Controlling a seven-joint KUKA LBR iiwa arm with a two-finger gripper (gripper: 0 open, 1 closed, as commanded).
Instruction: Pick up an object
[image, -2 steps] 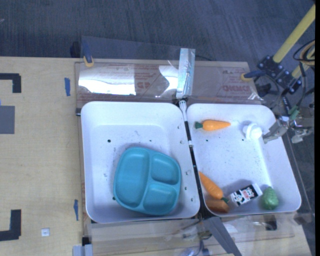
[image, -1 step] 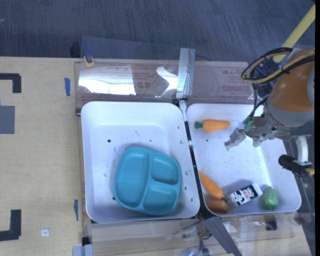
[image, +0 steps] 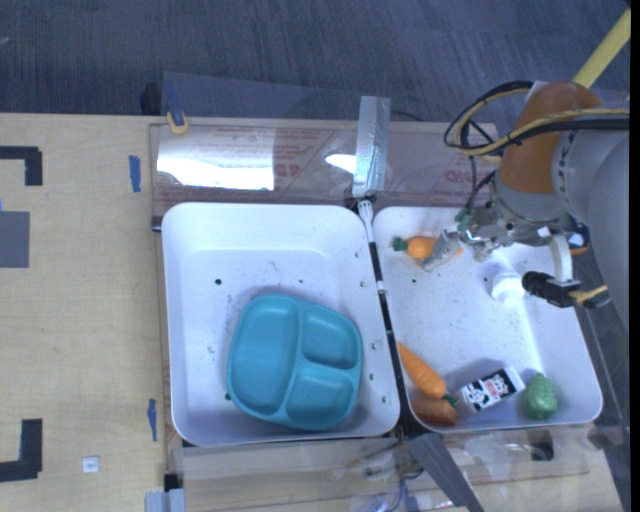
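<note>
A teal tray (image: 295, 372) is seen in the left bin (image: 190, 250). In the right bin (image: 570, 350), two carrots (image: 422, 372), a black-and-white box (image: 490, 389) and a green lump (image: 540, 397) are gathered at the near edge. A small orange carrot (image: 420, 247) with a green tip lies at the far left corner, touched by the end effector (image: 447, 246); its opening cannot be told.

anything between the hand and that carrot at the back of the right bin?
Nothing visible. The hand sits right at the small carrot near the right bin's back left corner, with no object between them. The other carrots, the black-and-white box and the green item lie at the front edge, well away.
</note>
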